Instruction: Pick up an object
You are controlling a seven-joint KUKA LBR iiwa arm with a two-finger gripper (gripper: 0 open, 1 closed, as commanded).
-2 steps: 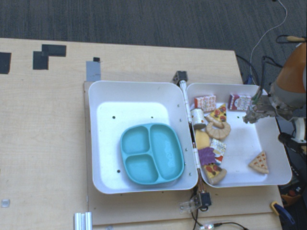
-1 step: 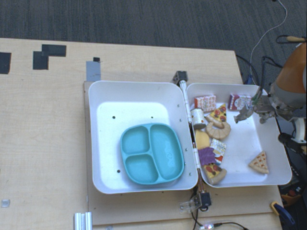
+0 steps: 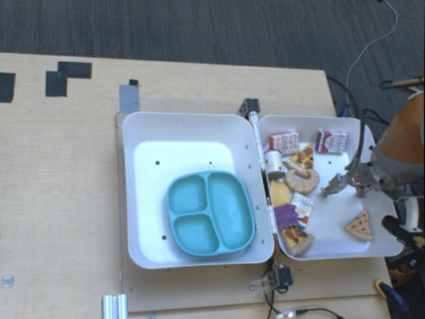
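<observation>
Camera view: we see the grey two-finger jaws (image 3: 334,186) low over the right white bin (image 3: 332,234), fingers apart, nothing between them. Just left lies a tan pretzel-shaped toy (image 3: 302,178); an orange pizza-slice toy (image 3: 359,226) sits right and nearer. The left white bin (image 3: 143,198) holds a teal divided plate (image 3: 211,213). Pale wooden worktop (image 3: 60,198) spreads wide leftward.

A robotics lab: a plywood bench (image 3: 60,178) on grey carpet (image 3: 199,18), loose cables (image 3: 372,38), two white bins (image 3: 143,198)
</observation>
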